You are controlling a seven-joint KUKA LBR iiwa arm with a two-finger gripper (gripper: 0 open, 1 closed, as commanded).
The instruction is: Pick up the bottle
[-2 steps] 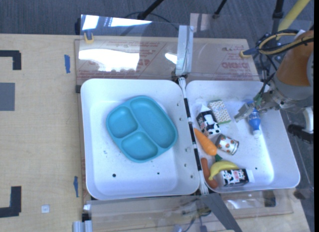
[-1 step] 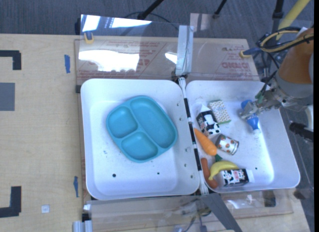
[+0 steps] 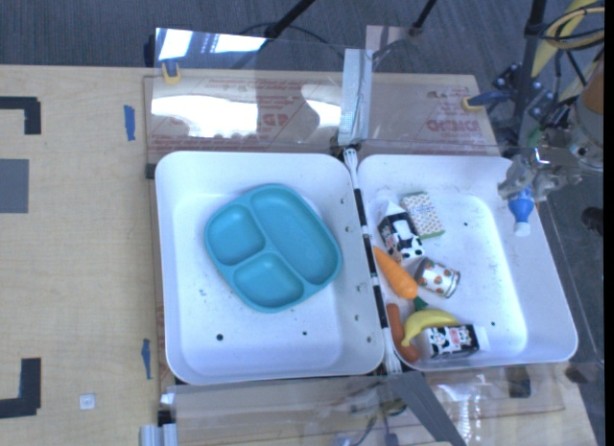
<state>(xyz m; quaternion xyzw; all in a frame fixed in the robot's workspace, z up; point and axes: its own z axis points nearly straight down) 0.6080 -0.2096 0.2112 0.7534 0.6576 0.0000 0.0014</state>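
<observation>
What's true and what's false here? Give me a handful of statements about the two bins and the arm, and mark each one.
1. A blue divided plate lies in the left bin. True.
2. The banana lies on the plate. False: it is in the right bin, near its front edge.
3. The end effector is at the right bin's right side, near the far corner. True.
4. The carrot is in the left bin. False: it lies in the right bin, close to the divider between the bins.
5. A black-and-white bottle lies beside the banana. True.
</observation>
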